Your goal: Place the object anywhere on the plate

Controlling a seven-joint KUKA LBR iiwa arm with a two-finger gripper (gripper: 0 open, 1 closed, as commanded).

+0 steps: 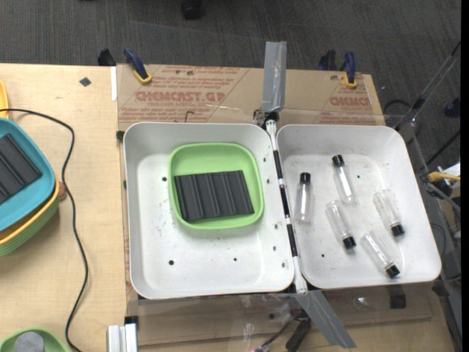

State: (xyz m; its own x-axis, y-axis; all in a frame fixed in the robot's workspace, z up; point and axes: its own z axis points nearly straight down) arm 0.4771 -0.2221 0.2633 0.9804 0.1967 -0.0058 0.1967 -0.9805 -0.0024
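Five capped vials [342,178] lie loose in the right bin [410,160]; green plate [253,163] sits left, dark insert on it. Arm absent, so I cannot tell gripper state. I'd pick the isolated leftmost vial [304,194], gripping across its body.

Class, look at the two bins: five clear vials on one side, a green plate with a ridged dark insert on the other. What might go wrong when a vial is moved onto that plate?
1. The vials are clear, slim cylinders, so a grasp may slip or miss.
2. Two vials lie close together; fingers could knock the neighbour.
3. On the green plate, a vial could roll off the ridged dark insert.
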